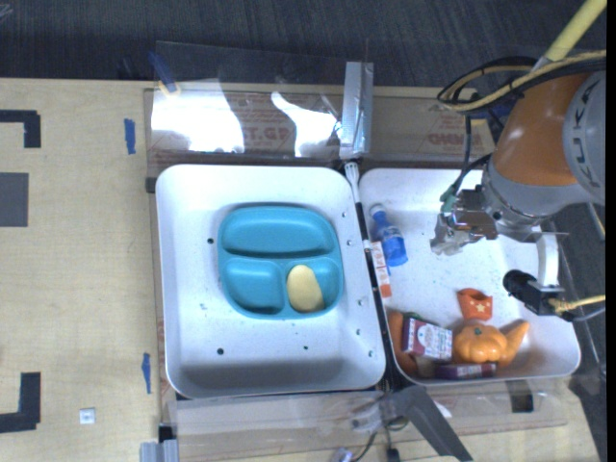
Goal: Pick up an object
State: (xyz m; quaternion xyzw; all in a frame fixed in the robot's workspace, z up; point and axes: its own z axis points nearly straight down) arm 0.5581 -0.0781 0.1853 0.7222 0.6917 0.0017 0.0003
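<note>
The gripper (pixel 460 234) hangs over the right bin (pixel 423 195), near its far wall — whether the claw is released or clenched cannot be told from this angle, and nothing shows in it. Candidate objects sit elsewhere in that bin: a blue bottle (pixel 387 237) against its left wall, and an orange pumpkin (pixel 478 343) with a dark red packet (pixel 426 338) crowded along its near edge. The likely risk — that tight cluster could foil a clean grasp, with neighbours nudged or a closing on bare floor.
</note>
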